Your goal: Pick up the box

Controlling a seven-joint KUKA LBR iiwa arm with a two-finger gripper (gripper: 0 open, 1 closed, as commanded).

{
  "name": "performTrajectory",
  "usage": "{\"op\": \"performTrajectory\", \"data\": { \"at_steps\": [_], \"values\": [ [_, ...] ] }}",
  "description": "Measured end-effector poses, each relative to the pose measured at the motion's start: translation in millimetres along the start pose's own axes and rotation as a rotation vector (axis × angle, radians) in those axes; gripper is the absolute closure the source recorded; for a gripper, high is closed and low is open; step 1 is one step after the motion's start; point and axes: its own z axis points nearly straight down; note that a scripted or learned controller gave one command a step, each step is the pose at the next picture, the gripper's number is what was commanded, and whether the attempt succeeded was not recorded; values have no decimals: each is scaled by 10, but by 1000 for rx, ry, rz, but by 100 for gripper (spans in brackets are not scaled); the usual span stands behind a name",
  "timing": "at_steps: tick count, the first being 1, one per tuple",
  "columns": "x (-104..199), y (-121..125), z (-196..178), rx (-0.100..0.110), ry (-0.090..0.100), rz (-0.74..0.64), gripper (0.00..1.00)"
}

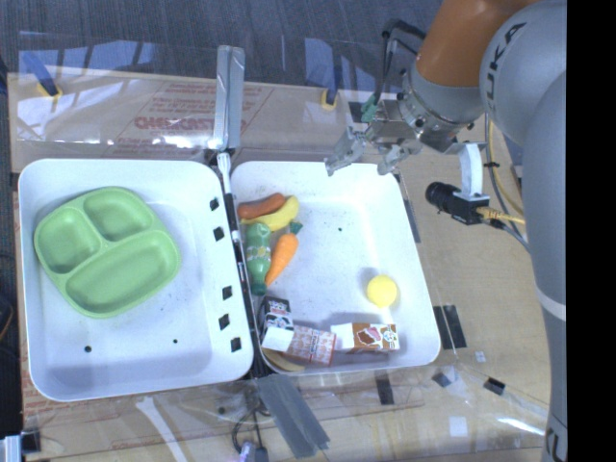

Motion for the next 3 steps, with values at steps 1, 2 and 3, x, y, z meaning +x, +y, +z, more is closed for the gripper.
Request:
{"op": "performTrajectory", "data": {
  "at_steps": [1,2,3],
  "values": [
    [1160,-801,-608,-1,0,-156,0],
    [931,-738,680,3,0,127,0],
    [307,-1527,1557,4,2,438,0]
  ]
}}
